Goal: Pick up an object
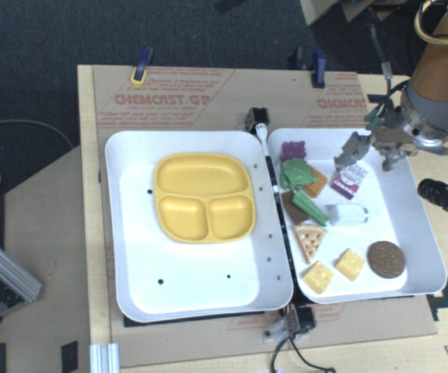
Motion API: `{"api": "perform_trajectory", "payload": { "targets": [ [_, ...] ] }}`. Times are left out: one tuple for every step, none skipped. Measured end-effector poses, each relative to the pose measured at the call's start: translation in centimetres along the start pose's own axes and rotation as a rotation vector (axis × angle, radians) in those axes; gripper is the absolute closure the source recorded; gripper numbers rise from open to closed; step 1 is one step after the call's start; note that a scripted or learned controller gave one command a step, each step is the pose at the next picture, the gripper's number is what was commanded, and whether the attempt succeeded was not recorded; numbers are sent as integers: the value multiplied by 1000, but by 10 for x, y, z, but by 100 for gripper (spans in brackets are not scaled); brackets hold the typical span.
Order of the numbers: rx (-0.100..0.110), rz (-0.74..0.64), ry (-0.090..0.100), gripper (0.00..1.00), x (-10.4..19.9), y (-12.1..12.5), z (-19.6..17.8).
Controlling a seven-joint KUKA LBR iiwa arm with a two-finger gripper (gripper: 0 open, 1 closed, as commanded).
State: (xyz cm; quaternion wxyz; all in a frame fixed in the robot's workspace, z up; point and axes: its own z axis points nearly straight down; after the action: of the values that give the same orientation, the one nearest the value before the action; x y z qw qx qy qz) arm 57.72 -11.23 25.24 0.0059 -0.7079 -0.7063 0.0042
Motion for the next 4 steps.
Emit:
{"api": "perform_trajectory", "payload": {
  "targets": [
    [-13,-2,-2,0,0,2,-7],
    [-8,-1,-1,0,1,1,56],
    [-10,-1,-1,0,-8,-1,112],
    [-14,-1,-2,0,-8,0,163]
  ]
}}
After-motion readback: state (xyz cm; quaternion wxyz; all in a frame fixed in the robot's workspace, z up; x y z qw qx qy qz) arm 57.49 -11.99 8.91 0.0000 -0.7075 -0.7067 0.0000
